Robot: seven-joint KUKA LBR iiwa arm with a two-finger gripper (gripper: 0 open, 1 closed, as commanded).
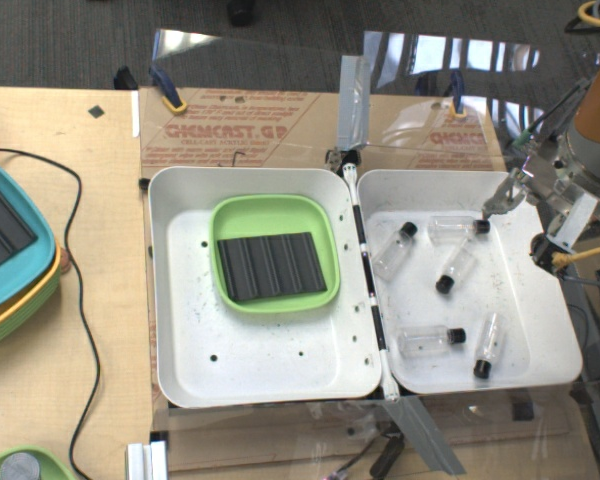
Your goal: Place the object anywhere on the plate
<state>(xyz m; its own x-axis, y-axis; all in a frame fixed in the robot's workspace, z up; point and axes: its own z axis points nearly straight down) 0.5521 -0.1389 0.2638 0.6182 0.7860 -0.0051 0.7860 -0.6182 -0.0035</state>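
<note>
On the surface (80, 368) sit two bins: the left bin (180, 348) holds the green plate (274, 218) with a dark ribbed mat, the right bin (540, 358) five clear vials. The tool (502, 198) hovers at the right bin's far edge, just above a vial (458, 230); whether it grips anything I cannot tell. The step looks like picking, so next comes a descent onto one vial.

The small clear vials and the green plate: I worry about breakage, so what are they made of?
Small clear black-capped vials: see-through, glossy; glass or clear plastic, unclear which. Green square plate: likely plastic, with a smooth, even, slightly shiny rim.
</note>
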